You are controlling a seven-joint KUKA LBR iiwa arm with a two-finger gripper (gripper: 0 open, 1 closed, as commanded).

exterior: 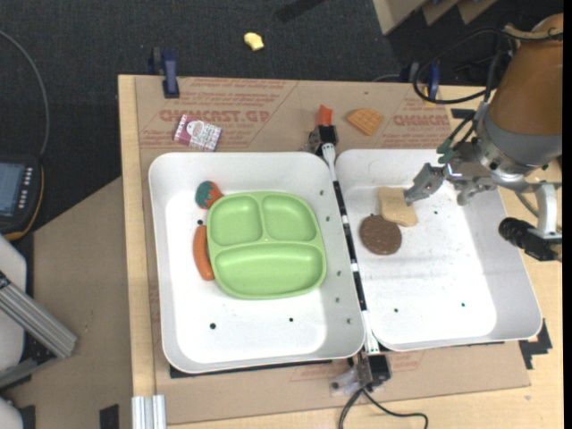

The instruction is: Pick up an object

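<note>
Grey two-finger gripper hovered at upper right of frame, fingers spread and holding nothing, just beside the tan bread-shaped toy slice touching a round brown patty in the right white bin.

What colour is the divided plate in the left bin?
Light green; the three-compartment plastic plate shows plainly in the camera view.

We saw our grey arm reaching in from the right, orange band above the wrist, gripper hanging low and tilted leftward, one finger stretched out left, fingers spread apart, nothing between them.
</note>
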